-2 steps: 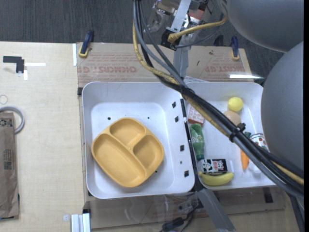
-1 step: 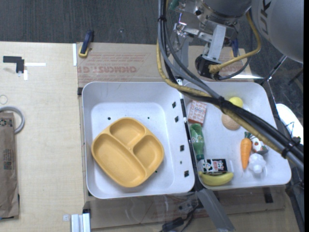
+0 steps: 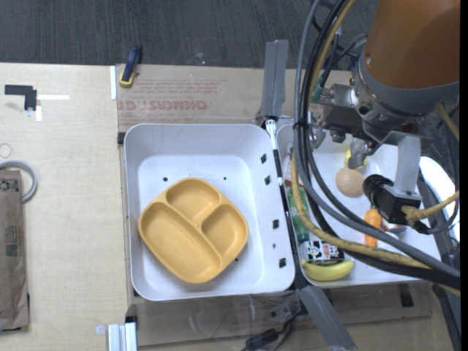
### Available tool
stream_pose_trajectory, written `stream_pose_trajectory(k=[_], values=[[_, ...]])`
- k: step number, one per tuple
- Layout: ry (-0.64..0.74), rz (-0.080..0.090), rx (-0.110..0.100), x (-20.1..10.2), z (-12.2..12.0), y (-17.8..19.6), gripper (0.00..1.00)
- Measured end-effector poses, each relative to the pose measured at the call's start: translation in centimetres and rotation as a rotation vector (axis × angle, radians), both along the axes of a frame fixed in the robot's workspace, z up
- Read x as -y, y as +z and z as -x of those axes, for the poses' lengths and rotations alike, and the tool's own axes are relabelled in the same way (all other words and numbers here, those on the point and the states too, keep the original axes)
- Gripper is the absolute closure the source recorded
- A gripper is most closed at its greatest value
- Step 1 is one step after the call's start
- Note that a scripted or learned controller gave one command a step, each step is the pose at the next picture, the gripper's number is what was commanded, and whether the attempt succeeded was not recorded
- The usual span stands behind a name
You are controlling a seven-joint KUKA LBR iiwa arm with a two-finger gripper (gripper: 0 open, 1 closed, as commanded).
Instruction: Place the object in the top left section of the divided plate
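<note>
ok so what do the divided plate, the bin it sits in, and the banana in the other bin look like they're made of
The divided plate looks like matte yellow-tan plastic: one even colour, soft rounded ridges, no glare. The left bin looks like smooth white plastic or coated metal, with thin walls and a faint sheen; which one is unclear. The banana has a uniform glossy yellow skin, so it may be a plastic toy, though real fruit can't be excluded.

Divided plate (image 3: 193, 229) in left bin (image 3: 139, 196)

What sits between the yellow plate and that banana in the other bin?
In the camera view, bare white bin floor and the two bins' adjoining walls separate the divided plate from the banana.
</note>
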State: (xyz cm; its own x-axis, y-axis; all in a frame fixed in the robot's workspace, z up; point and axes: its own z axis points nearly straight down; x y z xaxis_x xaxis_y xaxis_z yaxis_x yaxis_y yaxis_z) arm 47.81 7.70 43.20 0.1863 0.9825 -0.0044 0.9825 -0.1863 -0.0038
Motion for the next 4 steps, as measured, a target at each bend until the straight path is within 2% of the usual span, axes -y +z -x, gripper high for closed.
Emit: stream_pose_trajectory(k=[1, 2, 3, 4], values=[[0.0, 0.004, -0.004, 0.0, -0.1, 0.8, 1.0], [0.023, 0.0, 0.0, -5.7, -8.9, 0.8, 1.0], [-0.261, 0.001, 0.002, -7.8, -14.0, 0.8, 1.0], [-0.465, 0.002, 0.002, -12.8, -17.5, 0.8, 1.0]])
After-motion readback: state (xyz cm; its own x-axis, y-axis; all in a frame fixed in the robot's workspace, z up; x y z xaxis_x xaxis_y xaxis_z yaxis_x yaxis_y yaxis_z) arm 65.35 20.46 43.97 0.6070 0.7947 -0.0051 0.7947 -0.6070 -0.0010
